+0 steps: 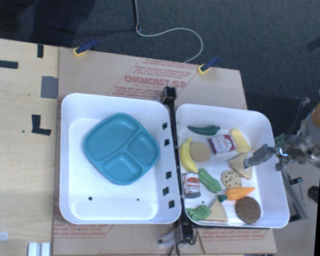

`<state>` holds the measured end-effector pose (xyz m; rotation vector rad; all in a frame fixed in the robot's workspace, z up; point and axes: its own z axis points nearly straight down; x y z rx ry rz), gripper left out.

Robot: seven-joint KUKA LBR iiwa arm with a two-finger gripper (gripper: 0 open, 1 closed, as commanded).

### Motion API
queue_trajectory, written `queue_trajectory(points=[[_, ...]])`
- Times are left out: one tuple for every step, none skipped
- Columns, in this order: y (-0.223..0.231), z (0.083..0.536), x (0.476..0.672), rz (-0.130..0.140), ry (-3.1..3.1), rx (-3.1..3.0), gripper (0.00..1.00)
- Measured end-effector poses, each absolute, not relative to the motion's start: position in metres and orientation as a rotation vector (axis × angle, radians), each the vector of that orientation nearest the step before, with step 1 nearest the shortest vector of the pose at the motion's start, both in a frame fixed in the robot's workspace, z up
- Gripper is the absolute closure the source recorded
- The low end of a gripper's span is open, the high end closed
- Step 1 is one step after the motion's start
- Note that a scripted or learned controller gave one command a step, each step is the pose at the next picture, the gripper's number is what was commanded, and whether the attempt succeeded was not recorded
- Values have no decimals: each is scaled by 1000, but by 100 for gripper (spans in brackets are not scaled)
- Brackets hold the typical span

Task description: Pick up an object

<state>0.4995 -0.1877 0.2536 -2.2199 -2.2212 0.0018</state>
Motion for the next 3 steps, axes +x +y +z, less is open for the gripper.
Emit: queue_trajectory(points=[[-187,263,500,2,-2222,-2218,100],[-99,242,493,0,-2227,-2208,100],[-51,181,534,3,-2225,-2213,100]])
